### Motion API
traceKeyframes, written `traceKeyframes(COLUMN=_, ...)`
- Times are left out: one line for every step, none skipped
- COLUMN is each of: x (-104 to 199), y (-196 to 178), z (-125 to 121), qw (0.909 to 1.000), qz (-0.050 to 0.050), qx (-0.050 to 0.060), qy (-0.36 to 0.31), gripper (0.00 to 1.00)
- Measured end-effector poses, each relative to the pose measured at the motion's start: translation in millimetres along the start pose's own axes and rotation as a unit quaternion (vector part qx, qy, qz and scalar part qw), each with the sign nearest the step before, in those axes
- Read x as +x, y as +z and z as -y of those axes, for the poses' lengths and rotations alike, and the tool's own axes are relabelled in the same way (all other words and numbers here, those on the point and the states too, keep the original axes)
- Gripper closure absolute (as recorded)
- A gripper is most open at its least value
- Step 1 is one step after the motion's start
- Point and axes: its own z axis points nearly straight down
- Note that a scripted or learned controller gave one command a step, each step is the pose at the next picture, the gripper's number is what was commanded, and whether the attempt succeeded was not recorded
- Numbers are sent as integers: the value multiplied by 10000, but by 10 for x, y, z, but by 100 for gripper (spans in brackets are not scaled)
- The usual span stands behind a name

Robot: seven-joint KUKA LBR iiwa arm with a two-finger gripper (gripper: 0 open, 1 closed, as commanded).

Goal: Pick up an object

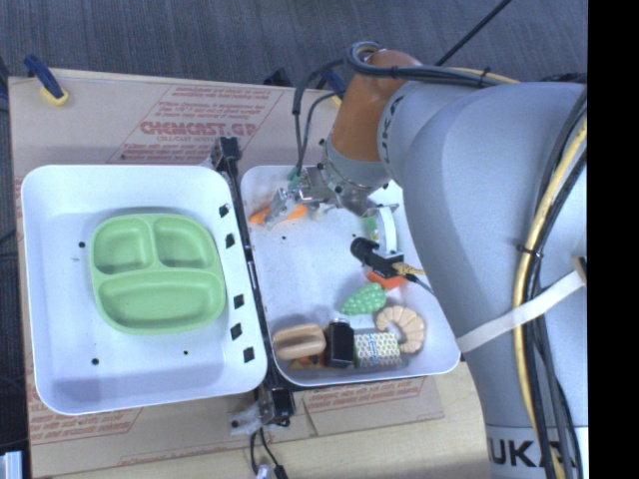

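My gripper (pixel 296 201) is low over the far left corner of the right bin (pixel 300 267), with the orange-banded wrist above it. A small orange carrot-like piece (pixel 264 214) lies right at the gripper's tip, against the bin's left wall; whether they touch I cannot tell. Along the near edge of the bin lie a hot dog bun (pixel 300 341), a black block (pixel 340 345), a patterned box (pixel 376 348) and a tan croissant-shaped piece (pixel 402 326). A green leafy piece (pixel 363 299) sits just above them, and an orange bit (pixel 391 280) shows beside it.
The left bin (pixel 50 297) holds a green divided plate (pixel 157 272). A black divider with clips (pixel 240 257) runs between the bins. The arm's grey body covers the right bin's right side. Cardboard lies under both bins.
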Motion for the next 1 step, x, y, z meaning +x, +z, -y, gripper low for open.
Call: traceKeyframes(x=-5, y=0, z=0, qw=9994, qz=2, qx=-1, qy=333, gripper=0)
